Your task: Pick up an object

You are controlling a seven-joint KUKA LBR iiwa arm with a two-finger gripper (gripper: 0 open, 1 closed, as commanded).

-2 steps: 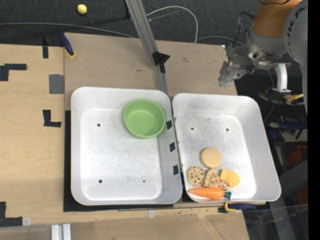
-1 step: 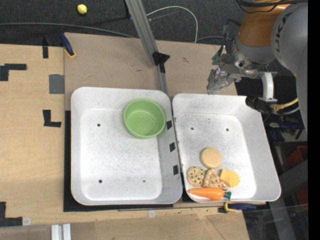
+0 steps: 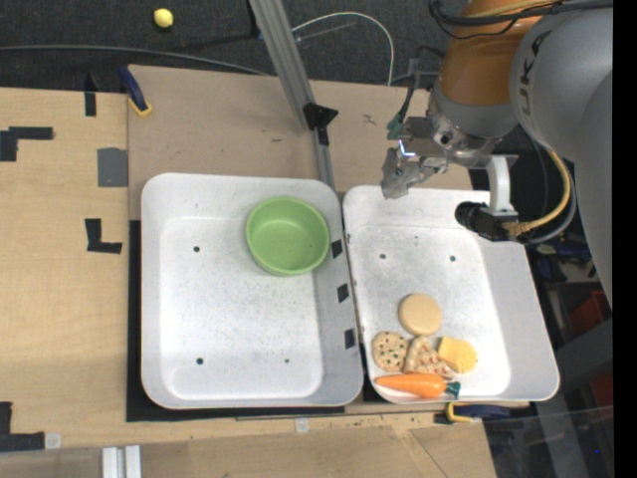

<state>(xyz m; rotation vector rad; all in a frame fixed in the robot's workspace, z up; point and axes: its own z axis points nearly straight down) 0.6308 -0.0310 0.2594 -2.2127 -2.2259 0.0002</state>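
Note:
My gripper (image 3: 396, 184) hangs over the far rim of the right bin (image 3: 518, 297), raised, with nothing seen between its fingers. At the near end of that bin lie several toy foods: a round tan biscuit (image 3: 420, 314), a dotted cookie (image 3: 388, 350), a cracker-like piece (image 3: 426, 356), a yellow cheese wedge (image 3: 459, 354) and an orange carrot (image 3: 411, 386) against the front wall. A green bowl (image 3: 287, 234) stands upright at the far right of the left bin (image 3: 199, 297).
A grey metal pole (image 3: 284, 48) slants over the bench behind the bins. A small yellow ball (image 3: 163, 17) lies on the dark floor at the far left. The wooden bench top (image 3: 60, 267) stretches left of the bins.

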